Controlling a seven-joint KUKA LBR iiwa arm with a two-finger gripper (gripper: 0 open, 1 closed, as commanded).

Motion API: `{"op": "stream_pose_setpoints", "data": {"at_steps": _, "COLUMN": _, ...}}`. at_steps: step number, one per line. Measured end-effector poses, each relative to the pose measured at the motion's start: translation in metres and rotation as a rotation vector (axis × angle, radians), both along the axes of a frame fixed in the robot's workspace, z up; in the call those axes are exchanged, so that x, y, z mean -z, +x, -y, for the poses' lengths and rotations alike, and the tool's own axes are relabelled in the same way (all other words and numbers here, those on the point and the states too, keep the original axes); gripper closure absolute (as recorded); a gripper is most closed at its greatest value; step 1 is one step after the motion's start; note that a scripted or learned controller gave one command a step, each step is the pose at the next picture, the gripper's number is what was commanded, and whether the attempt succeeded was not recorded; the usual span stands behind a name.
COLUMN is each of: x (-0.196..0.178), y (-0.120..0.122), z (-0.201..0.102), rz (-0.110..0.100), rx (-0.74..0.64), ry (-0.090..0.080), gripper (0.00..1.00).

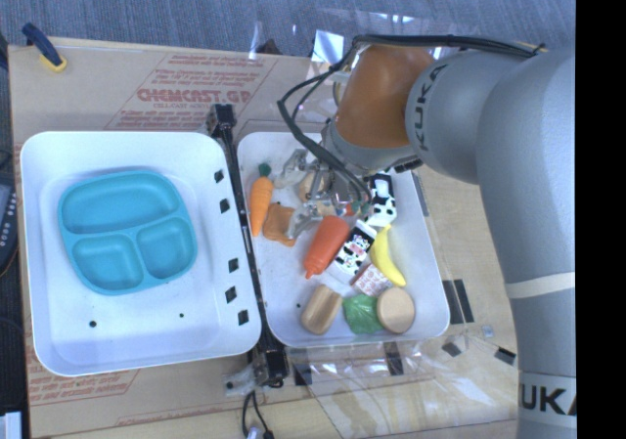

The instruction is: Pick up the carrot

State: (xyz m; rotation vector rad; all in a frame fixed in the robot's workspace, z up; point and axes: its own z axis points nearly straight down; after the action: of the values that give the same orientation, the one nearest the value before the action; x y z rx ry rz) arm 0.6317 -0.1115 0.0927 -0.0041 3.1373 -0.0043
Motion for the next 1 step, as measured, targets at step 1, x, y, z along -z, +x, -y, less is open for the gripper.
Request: {"op": "stream_pose_setpoints", "data": {"at_steps": 1, "x": -0.0016, "y": 0.0269, "z": -0.0110, "rz": 0.002, "rx": 0.232, "ry": 0.003, "gripper": 0.00}}
